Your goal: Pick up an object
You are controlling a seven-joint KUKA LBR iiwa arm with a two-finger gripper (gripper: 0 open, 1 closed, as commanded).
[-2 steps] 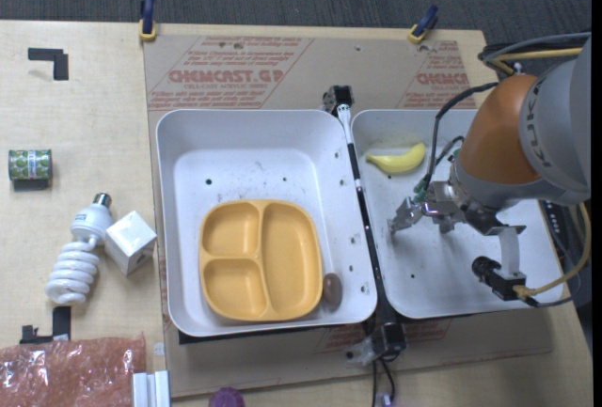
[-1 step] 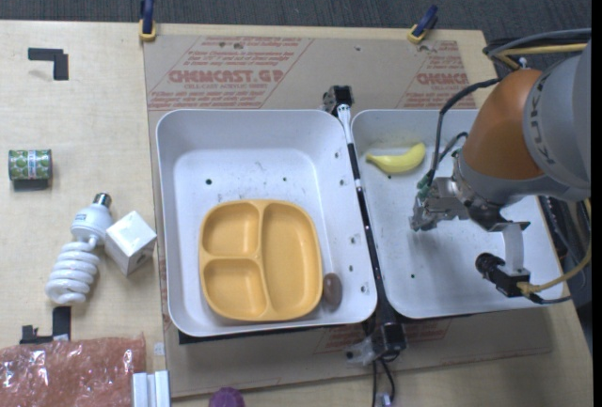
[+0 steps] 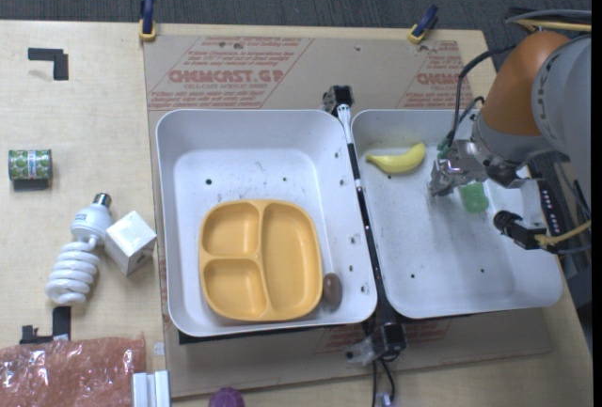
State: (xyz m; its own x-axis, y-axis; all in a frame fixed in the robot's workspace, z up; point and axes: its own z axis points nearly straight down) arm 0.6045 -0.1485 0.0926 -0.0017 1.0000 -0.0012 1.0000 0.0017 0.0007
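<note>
A yellow banana (image 3: 397, 159) lies near the back wall of the right bin (image 3: 442, 288). A small green object (image 3: 473, 198) rests on the bin floor toward its right side. My gripper (image 3: 446, 177) hangs low over the right bin, just left of the green object and to the right of the banana. The grey arm with its orange band (image 3: 527, 86) reaches in from the right. A yellow divided plate (image 3: 261, 258) fills the front of the left bin (image 3: 188, 151), with a small brown object (image 3: 331, 290) at its right edge.
Left of the bins, a spiral light bulb (image 3: 77, 255), a white cube (image 3: 131, 241) and a green can (image 3: 29, 166) lie on the bench. A pink textured bag (image 3: 71, 372) sits at the front left. Blue clamps (image 3: 148, 15) hold the cardboard sheet.
</note>
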